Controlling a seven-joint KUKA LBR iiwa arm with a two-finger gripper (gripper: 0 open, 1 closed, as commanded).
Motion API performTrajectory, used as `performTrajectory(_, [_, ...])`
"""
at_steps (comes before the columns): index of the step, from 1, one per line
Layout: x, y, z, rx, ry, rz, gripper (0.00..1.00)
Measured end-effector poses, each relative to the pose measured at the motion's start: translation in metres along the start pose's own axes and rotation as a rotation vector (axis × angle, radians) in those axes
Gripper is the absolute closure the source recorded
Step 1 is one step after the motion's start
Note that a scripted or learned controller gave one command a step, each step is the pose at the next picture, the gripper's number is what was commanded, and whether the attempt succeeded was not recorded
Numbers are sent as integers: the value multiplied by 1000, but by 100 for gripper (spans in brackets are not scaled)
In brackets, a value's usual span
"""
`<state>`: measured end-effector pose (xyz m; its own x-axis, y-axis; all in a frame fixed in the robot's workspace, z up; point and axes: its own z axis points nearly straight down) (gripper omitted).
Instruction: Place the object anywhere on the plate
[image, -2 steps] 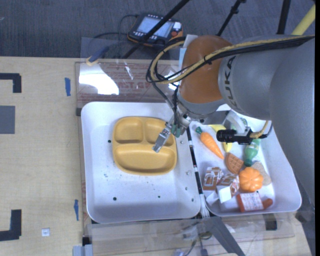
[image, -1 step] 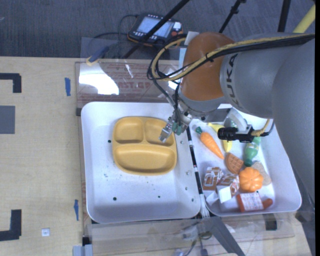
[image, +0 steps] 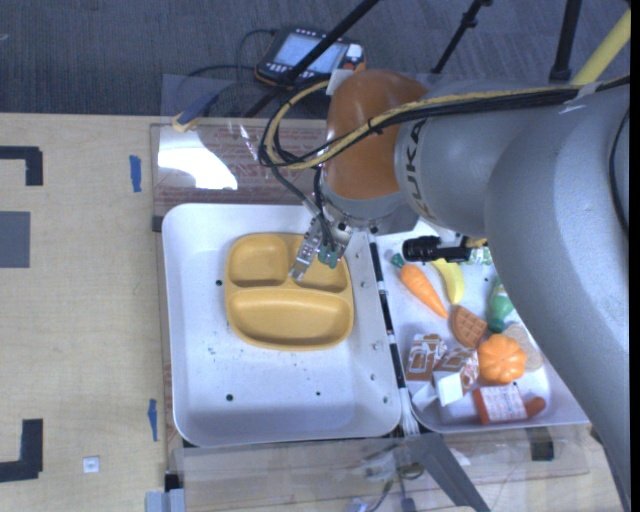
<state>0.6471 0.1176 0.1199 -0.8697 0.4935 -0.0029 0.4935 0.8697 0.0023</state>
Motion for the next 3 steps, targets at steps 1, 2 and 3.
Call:
performTrajectory(1, [-2, 0, -3, -2, -5, 0, 0])
performTrajectory(2, [33, 39, 13, -19, -29, 59, 0])
performTrajectory(3, [27, -40, -28, 6, 3, 582, 0])
